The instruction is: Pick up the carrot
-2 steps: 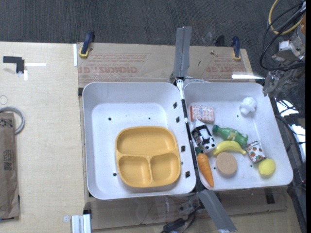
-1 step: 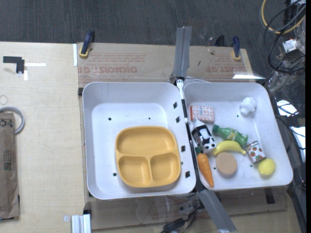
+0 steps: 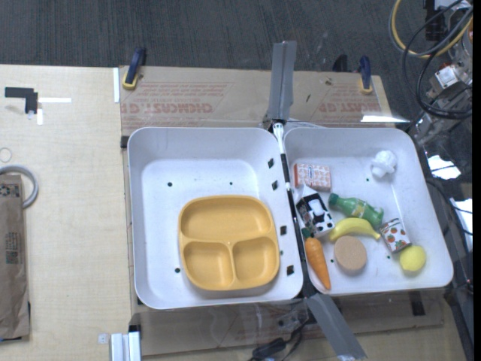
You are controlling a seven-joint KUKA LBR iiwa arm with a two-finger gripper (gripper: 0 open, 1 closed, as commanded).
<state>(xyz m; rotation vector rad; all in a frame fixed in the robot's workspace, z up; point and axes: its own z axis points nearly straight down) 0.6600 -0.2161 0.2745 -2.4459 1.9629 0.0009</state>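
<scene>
Pincer state: cannot be told from this view. Yellow and black cables hang at the far right, beyond the right bin's corner.

Right shallow white bin holds the loose items. The orange tapered carrot lies in its near-left corner, close along the left wall, thick end far, tip pointing near. Nothing grips it. Just right of it is a flat round tan disc. A yellow banana curves across the disc's far edge, touching or overlapping it. A green plastic bottle lies on its side just beyond the banana. A small black-and-white carton sits beyond the carrot's thick end, and a red-and-white packet lies farther still. A small red-patterned can and a yellow lemon sit near the right wall. A crumpled white object is at the far right.

Left shallow white bin holds a yellow three-compartment plastic tray. Brown cardboard sheet lies under both bins, with a blue clamp at its far-left corner. A brown paper bag lies at the bench's left edge.
</scene>
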